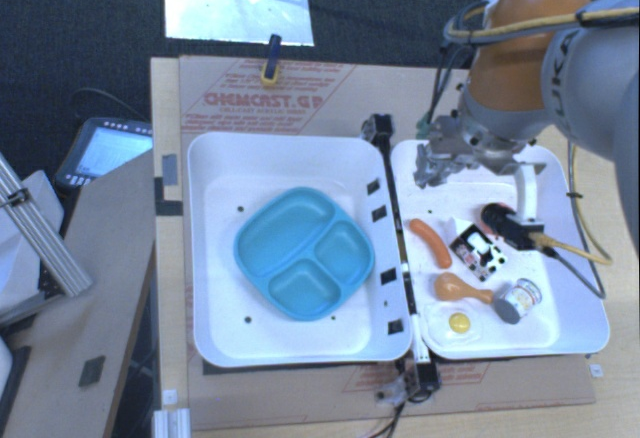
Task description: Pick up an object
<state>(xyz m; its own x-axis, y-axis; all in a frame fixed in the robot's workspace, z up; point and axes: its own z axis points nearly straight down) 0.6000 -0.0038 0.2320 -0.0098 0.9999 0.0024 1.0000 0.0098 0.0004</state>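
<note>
orange sausage (431, 240) lies below my gripper (432, 169), well apart; i can't tell its grip state.

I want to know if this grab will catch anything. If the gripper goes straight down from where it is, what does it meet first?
Probably bare floor of the right bin: the gripper sits near its far-left corner, the orange sausage nearer the camera. Depth is unclear.

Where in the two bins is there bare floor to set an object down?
Left bin: bare margins all around the blue divided plate, widest along its far wall. Right bin: crowded; the sausage, fried egg and can pack its middle, under the gripper.
</note>
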